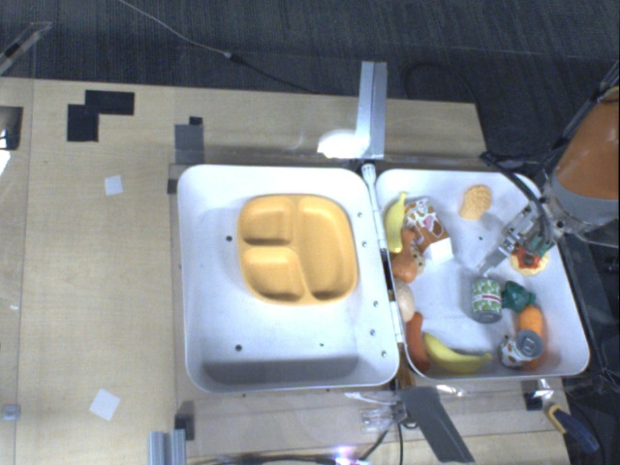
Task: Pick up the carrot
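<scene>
We see the carrot (529,319) near the right bin's (455,184) lower-right edge, our gripper (523,240) above it, jaws' state unclear.

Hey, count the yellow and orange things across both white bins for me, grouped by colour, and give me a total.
Yellow: 3, namely the sectioned yellow plastic plate, the upright yellow banana and the lying yellow banana.
Orange: 1, the orange carrot.
Total: 4.
</scene>
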`<move>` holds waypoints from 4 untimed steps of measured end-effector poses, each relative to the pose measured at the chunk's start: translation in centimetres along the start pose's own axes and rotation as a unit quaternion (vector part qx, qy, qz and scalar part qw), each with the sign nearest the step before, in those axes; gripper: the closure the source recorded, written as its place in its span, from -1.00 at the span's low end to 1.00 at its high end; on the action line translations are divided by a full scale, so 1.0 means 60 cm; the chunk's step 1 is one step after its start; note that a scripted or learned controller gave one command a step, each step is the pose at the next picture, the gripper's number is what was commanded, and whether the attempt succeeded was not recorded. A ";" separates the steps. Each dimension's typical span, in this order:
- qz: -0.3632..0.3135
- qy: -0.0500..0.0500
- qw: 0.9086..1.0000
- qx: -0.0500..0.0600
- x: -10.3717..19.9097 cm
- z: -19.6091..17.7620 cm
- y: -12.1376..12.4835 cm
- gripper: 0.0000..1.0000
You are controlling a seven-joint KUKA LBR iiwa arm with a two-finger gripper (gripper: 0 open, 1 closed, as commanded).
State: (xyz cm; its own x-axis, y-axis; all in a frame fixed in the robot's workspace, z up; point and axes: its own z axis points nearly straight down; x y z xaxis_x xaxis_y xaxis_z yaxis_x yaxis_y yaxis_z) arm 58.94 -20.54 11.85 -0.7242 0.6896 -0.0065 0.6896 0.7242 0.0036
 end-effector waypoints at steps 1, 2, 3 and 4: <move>-0.011 -0.003 1.000 -0.002 0.080 0.048 -0.049 -1.00; 0.027 -0.004 1.000 -0.004 0.116 0.047 -0.107 -1.00; 0.182 -0.001 0.983 -0.001 0.007 0.051 -0.004 -1.00; 0.218 -0.002 0.976 -0.001 0.057 0.049 -0.057 -1.00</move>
State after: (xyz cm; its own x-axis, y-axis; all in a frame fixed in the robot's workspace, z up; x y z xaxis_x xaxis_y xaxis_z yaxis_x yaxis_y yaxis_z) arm 54.12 -20.63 8.86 -0.3619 0.9322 -0.0075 0.9321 0.3620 0.0094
